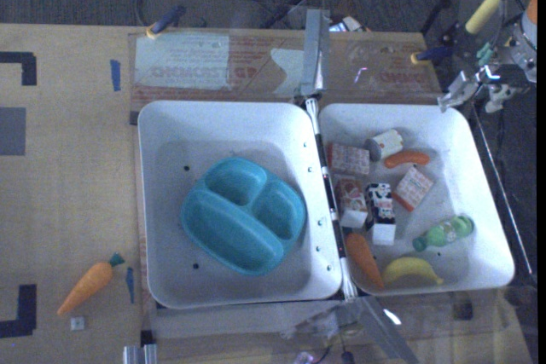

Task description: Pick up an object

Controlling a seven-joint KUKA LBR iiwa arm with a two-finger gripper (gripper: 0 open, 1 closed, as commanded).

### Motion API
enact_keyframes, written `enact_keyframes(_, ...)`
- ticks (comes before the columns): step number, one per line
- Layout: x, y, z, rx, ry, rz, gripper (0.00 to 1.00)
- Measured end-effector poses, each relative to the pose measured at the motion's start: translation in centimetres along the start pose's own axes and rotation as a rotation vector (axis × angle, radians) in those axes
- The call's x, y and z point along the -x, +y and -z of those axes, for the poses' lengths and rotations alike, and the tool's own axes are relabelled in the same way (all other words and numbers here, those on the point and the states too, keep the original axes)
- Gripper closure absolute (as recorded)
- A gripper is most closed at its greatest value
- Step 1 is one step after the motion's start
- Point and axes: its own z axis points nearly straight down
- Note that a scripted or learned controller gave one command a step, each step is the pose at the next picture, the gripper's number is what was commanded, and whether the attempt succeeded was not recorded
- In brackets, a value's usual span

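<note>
Tabletop [68,183] carries two bins; right bin [495,268] holds the toys, including banana [409,270] and bottle [444,231]. Gripper [478,85] sits beyond its far corner; finger state cannot be determined. Pick not yet begun.

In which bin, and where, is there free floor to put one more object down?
The left bin has bare floor along its far wall and its left side, around the blue divided plate. In the right bin, the far right corner is bare. It is crowded from the carrot up to the food boxes.
</note>
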Motion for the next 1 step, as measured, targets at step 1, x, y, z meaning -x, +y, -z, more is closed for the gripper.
enact_keyframes(1, -2.12, -1.40, -13.70, 0.017, -0.006, 0.069, 0.00)
